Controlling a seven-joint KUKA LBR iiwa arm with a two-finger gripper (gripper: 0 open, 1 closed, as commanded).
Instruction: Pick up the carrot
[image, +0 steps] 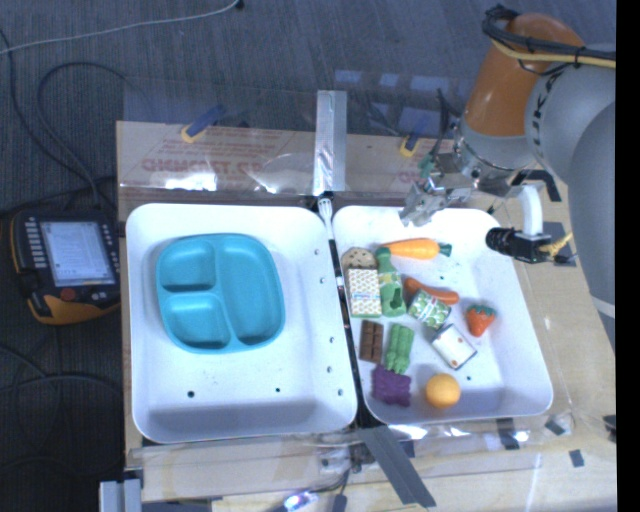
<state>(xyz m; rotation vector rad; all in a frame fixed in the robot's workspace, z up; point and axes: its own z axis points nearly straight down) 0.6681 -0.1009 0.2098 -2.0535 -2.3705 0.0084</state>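
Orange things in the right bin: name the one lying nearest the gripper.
The carrot, long with a green tip, at the bin's far end just below the gripper. The round orange sits at the near edge.

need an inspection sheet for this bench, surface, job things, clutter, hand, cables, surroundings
surface: two white bins side by side, left bin, right bin, on a cardboard-covered bench.
job things: carrot lies near the back of the right bin, not held.
clutter: blue tray in the left bin; strawberry, orange, purple piece, green piece and small packets in the right bin.
hand: hand above the right bin's back edge, just behind the carrot.
cables: black cables on the floor at left.
surroundings: pendant left of the bench.
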